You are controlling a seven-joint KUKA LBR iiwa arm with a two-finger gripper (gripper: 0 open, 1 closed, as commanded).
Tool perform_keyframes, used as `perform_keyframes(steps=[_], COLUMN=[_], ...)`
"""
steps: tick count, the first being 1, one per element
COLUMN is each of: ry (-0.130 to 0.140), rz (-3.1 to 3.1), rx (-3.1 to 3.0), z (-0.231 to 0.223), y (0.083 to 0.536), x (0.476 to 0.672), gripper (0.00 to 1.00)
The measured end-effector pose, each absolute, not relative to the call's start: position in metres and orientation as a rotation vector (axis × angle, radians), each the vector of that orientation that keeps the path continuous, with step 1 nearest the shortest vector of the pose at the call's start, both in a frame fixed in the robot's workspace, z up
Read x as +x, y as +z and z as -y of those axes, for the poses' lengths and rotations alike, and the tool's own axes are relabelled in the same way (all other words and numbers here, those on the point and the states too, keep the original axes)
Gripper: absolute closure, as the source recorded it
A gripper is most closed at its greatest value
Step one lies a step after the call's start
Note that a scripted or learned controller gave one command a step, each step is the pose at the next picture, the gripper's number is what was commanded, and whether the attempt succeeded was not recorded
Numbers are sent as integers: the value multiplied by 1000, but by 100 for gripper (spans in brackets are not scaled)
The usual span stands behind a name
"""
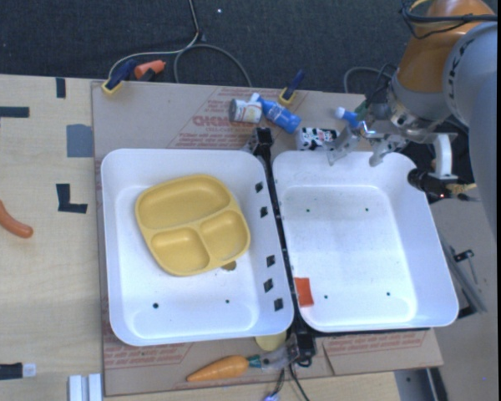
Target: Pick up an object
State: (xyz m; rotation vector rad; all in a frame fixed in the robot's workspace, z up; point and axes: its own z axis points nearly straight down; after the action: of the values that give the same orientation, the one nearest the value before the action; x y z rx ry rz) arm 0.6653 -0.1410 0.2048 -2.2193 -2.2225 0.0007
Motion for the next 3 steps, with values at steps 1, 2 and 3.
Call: perform_keyframes(steps=[1,2,3], ry=[8,-3,-2], rz=[2219,2228,2227], rx=[-2206,-2220,-2215], z=[54,69,29], y=[182,184,184], x=[545,626,648], gripper=[0,0,0])
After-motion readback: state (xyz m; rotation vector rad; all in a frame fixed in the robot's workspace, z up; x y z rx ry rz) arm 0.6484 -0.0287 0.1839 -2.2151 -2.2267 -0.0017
